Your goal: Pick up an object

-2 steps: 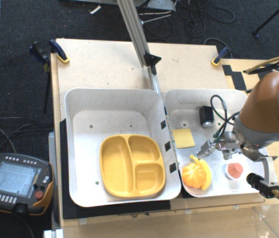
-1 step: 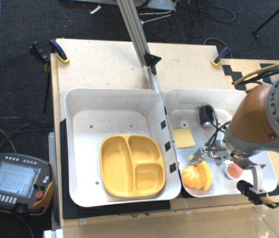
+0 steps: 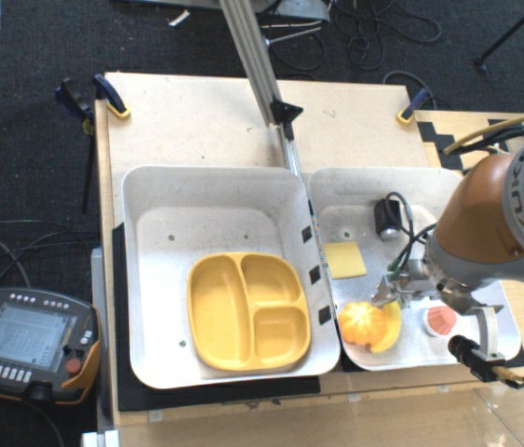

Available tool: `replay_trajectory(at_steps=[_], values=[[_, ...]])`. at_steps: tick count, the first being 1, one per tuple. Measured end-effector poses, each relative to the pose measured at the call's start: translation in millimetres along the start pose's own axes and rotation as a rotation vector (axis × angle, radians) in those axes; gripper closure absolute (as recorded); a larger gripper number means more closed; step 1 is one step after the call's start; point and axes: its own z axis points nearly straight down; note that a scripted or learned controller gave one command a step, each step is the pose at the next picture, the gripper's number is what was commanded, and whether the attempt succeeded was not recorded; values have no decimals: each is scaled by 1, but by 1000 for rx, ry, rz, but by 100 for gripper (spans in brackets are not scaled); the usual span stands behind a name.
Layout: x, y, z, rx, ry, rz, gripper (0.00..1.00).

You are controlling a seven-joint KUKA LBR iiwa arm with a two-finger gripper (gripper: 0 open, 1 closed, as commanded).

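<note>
Orange fruit (image 3: 369,326) in right bin (image 3: 355,208), near its front left corner, gripper (image 3: 394,282) just above fruit, can't tell its grip, yellow card (image 3: 346,260) behind fruit, yellow tray (image 3: 248,311) in left bin (image 3: 150,203)

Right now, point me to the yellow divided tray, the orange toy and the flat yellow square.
yellow divided tray (image 3: 248,310), camera view, on its central divider.
orange toy (image 3: 364,324), camera view, on its ridged top.
flat yellow square (image 3: 346,260), camera view, on its middle.

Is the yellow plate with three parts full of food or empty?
Empty. The yellow plate in the left bin shows bare yellow in all three parts.
</note>
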Motion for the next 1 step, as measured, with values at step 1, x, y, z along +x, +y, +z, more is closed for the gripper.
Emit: replay_trajectory(at_steps=[1], values=[[-5, 5, -61, -6, -2, -3, 100]])
